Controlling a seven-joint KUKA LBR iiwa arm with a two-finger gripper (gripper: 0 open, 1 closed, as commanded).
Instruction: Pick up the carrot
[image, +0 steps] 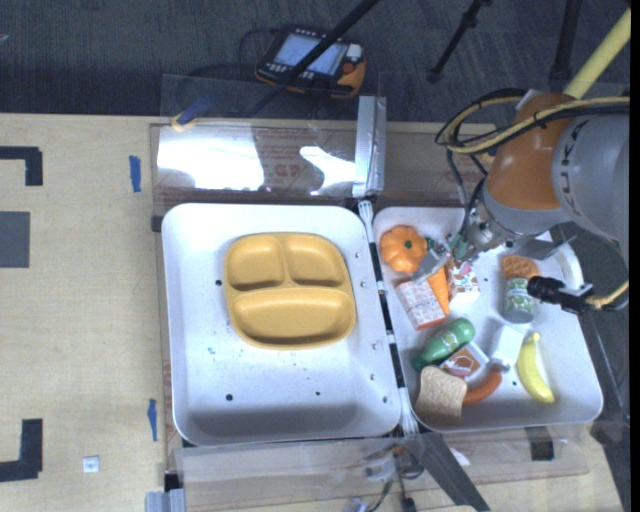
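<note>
The carrot (440, 290) is a short orange piece lying in the right bin (585, 400), against the right side of a red and white snack packet (419, 304). My gripper (447, 256) hangs low at the carrot's upper end, between a small orange pumpkin (403, 248) and the arm's wrist. The gripper's own body hides how it meets the carrot. Above it sits the orange band of the arm (525, 175).
The right bin also holds a green vegetable (446, 341), a bread slice (441, 392), a sausage (484, 385), a banana (536, 368), a small can (518, 298) and an orange item (519, 266). The left bin (190, 300) holds a yellow divided plate (290, 288).
</note>
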